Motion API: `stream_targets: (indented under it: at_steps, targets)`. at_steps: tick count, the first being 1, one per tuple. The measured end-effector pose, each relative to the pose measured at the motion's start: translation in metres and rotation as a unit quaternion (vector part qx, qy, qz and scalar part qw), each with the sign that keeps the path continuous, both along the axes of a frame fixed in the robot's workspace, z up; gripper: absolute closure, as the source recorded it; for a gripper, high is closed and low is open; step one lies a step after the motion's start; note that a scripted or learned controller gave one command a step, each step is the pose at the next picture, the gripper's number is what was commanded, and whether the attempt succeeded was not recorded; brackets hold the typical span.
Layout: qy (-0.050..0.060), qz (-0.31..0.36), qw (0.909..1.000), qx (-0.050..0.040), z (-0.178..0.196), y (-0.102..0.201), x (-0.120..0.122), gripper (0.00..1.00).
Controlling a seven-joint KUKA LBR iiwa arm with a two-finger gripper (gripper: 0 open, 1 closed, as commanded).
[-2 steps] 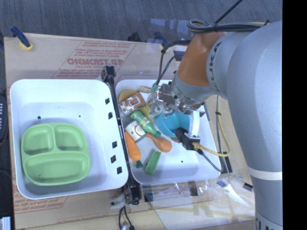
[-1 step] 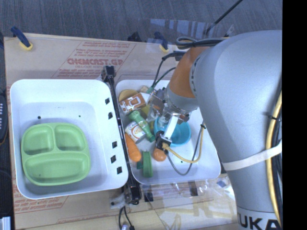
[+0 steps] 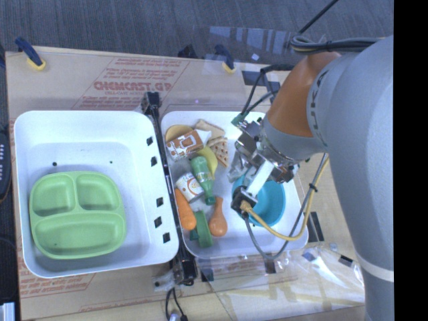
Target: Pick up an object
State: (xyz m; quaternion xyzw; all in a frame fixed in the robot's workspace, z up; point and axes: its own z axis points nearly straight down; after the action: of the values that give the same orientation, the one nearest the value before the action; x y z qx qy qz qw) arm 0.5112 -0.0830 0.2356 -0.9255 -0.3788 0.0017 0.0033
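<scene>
My gripper [image 3: 235,160] hangs low over the middle of the right bin [image 3: 231,247], at the end of the grey arm with the orange band. Right beside it to the left lies a pile of toy food: a green bottle [image 3: 202,173], a yellow banana [image 3: 211,158], a small printed box [image 3: 184,144] and a waffle-like piece [image 3: 218,146]. Further forward lie an orange carrot [image 3: 186,210] and a tan drumstick-shaped piece [image 3: 218,221]. A blue bowl [image 3: 273,204] sits under the wrist, partly hidden. I see nothing held.
The left bin [image 3: 40,129] holds a green divided plate [image 3: 78,213]. A black clip divider [image 3: 155,154] separates the two bins. Cardboard lies under the bins, with blue and yellow clamps at the back edge.
</scene>
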Motion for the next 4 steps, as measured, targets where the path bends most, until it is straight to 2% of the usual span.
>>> stream_targets:
  at_steps: [1, 2, 3, 4]
  targets:
    - [0.002, -0.051, 0.9987, -0.0031, -0.133, -0.033, 0.041, 1.00]
    - [0.003, -0.051, 0.9987, -0.0015, -0.133, -0.031, 0.041, 0.00]
    - [0.004, -0.163, 0.9867, -0.0015, -0.144, -0.031, 0.093, 0.00]
    - [0.006, -0.277, 0.9610, -0.0024, -0.146, -0.012, 0.039, 0.00]
